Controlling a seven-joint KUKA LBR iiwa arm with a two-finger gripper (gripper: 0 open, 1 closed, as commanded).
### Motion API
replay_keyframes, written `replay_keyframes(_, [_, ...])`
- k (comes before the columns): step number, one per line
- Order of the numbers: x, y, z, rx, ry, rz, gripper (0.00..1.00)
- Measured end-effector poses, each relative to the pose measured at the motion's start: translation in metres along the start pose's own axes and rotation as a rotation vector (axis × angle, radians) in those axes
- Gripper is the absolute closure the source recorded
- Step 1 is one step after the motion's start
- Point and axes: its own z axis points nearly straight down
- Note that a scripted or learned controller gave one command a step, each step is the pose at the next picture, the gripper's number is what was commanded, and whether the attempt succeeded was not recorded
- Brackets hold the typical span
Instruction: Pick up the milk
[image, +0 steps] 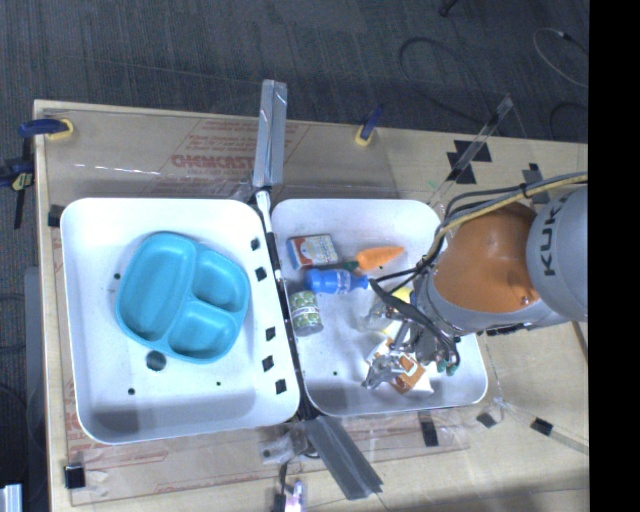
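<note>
Two shallow white plastic bins sit side by side on a pale wooden bench (400, 160), their rims rounded and their floors smooth and matte. The left bin (90, 300) holds one item: a glossy blue divided plate (183, 295), rounded, moulded into three compartments. A small dark round spot lies on the bin floor just below the plate.

The right bin (340, 225) holds several small items. One milk carton (312, 248), a flat boxy pack with a red and blue printed face, lies in the upper left part of that bin, near the divider. Just below it lies one blue bottle (335, 281) on its side, translucent plastic with a lighter cap end pointing right. One orange carrot (380, 257), tapered and smooth, lies right of the carton, touching or nearly touching the bottle's cap end. One small green-labelled can (306, 312) lies below the bottle, beside the divider.

The grey arm reaches in from the right, its orange band (480, 270) bulging over the bin's right side, black cables looping around it. The gripper (405, 360) points down into the lower right part of the bin, well apart from the carton. At its tip sits an orange and white object, too cluttered to identify. Whether the fingers are spread or pressed together cannot be told.
</note>
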Motion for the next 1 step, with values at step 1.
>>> replay_keyframes(1, [-0.0013,0.0010,-0.0092,0.000,-0.001,-0.001,1.00])
